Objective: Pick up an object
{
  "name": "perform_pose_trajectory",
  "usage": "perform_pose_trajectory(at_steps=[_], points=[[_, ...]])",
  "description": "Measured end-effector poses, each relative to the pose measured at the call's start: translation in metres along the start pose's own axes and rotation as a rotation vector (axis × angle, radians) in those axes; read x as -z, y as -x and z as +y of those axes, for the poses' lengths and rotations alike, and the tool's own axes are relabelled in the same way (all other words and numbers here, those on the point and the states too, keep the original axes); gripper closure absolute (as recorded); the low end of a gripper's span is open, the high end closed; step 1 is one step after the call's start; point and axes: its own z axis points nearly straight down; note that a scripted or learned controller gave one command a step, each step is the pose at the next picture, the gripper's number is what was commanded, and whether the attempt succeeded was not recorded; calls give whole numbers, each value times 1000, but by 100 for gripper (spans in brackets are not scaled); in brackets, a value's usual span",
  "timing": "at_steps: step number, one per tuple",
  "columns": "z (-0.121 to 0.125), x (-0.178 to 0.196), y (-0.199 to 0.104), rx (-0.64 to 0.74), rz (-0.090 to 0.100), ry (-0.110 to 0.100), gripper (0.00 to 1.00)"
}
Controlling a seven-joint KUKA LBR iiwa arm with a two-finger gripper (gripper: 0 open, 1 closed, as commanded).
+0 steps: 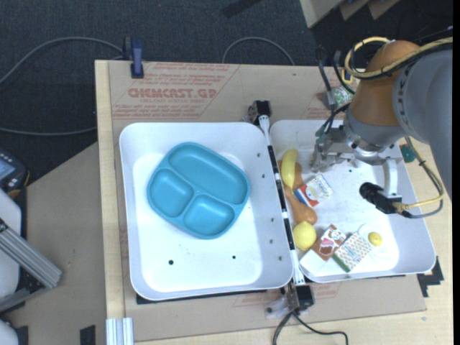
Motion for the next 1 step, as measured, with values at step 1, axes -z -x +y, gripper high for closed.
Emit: perform_pose_trajectory(at_steps=[1], points=[[0,-1,0,0,0,-1,0]])
